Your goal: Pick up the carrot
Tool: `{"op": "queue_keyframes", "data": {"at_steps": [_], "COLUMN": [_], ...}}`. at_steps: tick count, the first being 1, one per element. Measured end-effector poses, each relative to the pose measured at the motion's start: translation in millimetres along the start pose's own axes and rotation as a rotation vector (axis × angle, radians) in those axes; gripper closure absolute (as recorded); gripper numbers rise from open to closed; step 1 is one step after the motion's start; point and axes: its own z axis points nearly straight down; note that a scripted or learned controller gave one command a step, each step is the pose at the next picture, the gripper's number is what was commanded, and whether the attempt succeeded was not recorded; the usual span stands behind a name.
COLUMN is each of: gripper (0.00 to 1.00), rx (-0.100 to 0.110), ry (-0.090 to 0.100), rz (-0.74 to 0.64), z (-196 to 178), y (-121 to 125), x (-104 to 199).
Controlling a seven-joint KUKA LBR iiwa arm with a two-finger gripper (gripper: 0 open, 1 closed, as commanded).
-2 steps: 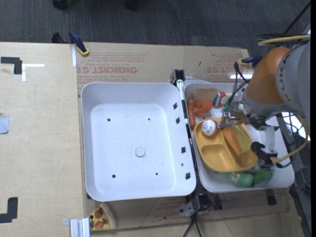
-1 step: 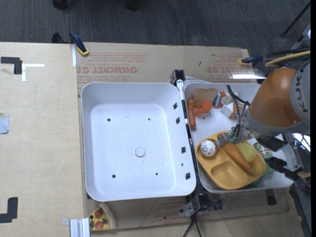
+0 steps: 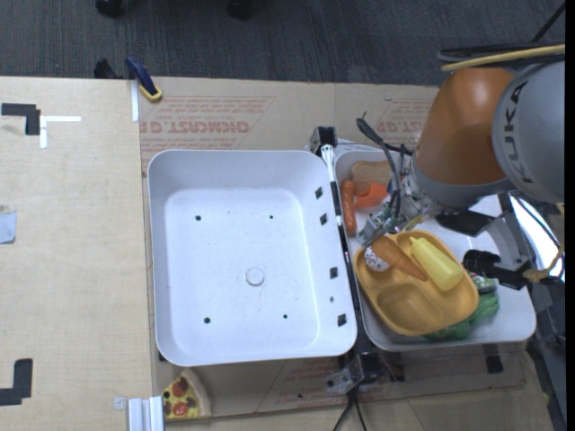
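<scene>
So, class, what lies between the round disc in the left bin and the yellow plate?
The camera view shows just bare left bin floor and the bins' adjoining walls between the round disc and the yellow plate.

This looks like a robot lab. A big grey and orange robot arm [image 3: 490, 142] reaches over two white bins [image 3: 243, 339] on a wooden table [image 3: 63, 268] with black tape marks [image 3: 22, 115], and office chair wheels [image 3: 112, 3] sit on dark carpet.

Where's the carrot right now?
The carrot lies in the right bin, along its left wall near the far corner, beside the yellow divided tray and just left of the arm's wrist.
</scene>
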Motion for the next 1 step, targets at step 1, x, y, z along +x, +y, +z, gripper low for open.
{"op": "queue_keyframes", "data": {"at_steps": [1], "gripper": [1.0], "rx": [0.004], "ry": [0.001], "rz": [0.147], "z": [-27.6], "y": [45.8], "x": [36.0]}}
